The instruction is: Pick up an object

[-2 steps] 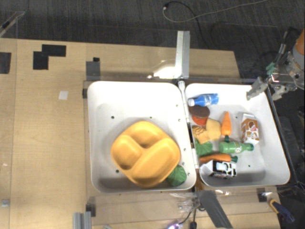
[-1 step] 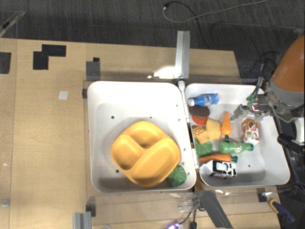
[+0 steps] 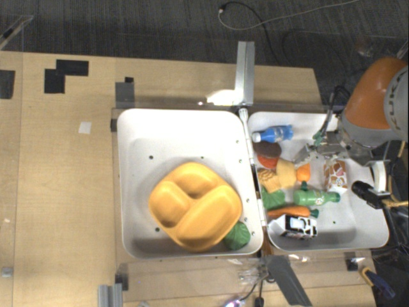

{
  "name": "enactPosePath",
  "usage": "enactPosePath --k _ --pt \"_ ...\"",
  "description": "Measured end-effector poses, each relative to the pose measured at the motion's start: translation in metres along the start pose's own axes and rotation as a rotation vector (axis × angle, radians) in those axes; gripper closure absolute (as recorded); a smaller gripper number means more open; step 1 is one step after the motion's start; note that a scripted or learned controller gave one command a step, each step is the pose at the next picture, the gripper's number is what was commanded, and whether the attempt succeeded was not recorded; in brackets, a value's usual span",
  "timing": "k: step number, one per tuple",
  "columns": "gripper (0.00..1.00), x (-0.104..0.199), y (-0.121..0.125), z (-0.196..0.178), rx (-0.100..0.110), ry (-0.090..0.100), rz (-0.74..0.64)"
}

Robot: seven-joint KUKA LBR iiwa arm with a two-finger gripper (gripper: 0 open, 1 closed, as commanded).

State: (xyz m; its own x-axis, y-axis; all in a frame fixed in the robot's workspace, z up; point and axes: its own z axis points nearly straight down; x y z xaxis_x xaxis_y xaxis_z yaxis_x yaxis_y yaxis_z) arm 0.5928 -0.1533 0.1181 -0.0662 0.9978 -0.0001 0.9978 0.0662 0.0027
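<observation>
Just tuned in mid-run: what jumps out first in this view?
The big yellow divided tray dominates, lying in the left bin with a green item peeking out at its lower right edge. Next comes the right bin, with a clutter of small things, including a blue bottle and a green bottle, and the arm's orange band above it.

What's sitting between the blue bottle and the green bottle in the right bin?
In the camera view, between the blue bottle and the green bottle lie a brown item and a yellow-orange toy.
</observation>
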Motion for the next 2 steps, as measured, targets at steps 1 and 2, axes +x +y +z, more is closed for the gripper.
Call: enactPosePath --k 1,2 --pt "0.00 -0.011 0.008 0.012 -0.037 -0.007 -0.175" --pt "0.00 0.031 -0.005 0.020 -0.028 -0.012 -0.297"
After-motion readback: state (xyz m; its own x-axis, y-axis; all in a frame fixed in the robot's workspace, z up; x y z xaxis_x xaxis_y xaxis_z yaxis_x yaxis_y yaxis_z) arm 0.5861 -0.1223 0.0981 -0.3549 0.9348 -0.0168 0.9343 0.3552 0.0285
